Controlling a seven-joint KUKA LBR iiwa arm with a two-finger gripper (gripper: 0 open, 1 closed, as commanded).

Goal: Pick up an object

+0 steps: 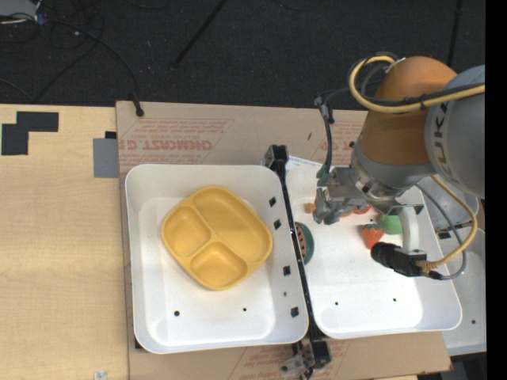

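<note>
The pincer (323, 212) hangs near the far left corner of the right bin (372, 311) (apart or together, I cannot tell). A red toy (371, 234) lies mid-bin and a teal disc (306, 244) lies against the left wall. Closing here may catch nothing between them.

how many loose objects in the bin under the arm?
3: a dark teal round object against the divider, a red object and a green object near the claw. The arm may hide more.

Even overhead light leaves soft shadows; the white bins (207, 317) glare slightly.
</note>
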